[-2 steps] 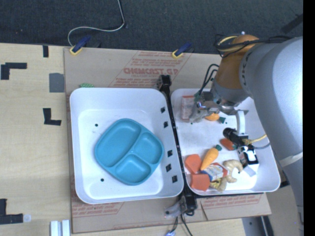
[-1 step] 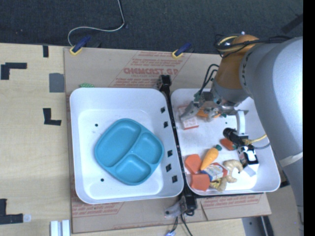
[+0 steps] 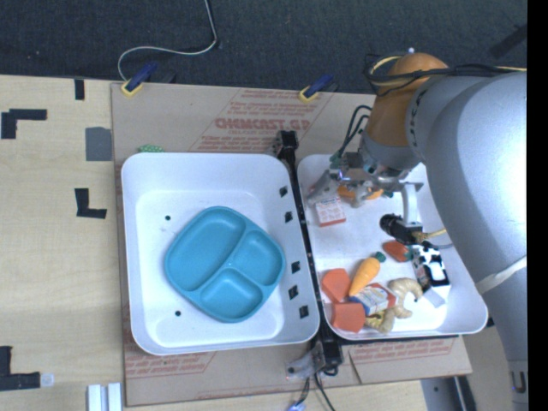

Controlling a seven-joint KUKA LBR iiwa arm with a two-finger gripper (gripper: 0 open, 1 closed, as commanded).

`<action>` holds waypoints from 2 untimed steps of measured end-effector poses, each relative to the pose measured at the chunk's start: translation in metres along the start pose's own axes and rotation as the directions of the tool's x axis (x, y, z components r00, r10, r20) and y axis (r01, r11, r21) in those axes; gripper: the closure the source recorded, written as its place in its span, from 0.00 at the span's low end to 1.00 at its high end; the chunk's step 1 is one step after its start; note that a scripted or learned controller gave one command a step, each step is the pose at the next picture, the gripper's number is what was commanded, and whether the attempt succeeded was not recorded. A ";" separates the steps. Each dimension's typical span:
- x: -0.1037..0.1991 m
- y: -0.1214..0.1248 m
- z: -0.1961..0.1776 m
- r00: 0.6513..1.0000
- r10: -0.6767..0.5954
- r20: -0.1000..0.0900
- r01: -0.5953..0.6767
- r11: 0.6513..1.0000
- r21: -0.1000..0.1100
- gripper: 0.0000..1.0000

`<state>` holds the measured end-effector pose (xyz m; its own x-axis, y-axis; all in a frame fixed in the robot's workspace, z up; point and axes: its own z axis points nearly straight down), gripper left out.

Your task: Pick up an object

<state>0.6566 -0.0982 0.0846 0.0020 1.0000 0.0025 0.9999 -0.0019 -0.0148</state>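
The gripper [image 3: 360, 178] is seen low; its grip cannot be told. The card [image 3: 330, 214] lies just below-left of it.

A blue divided plate [image 3: 225, 264] lies in the left white bin [image 3: 137, 229]. Both bins rest on a cardboard sheet [image 3: 248, 127] held by blue-and-yellow clamps [image 3: 139, 78]. A white cable [image 3: 184, 50] loops over the dark carpet [image 3: 282, 24] behind.
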 end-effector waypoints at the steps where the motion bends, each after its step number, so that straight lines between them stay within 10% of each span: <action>1: -0.002 0.006 0.000 1.000 0.002 -0.006 -0.002 1.000 0.019 0.00; 2: -0.005 0.007 0.001 1.000 0.001 -0.010 -0.001 1.000 0.021 0.00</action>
<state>0.6631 -0.1031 0.0839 0.0033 0.9999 0.0128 0.9994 -0.0028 -0.0355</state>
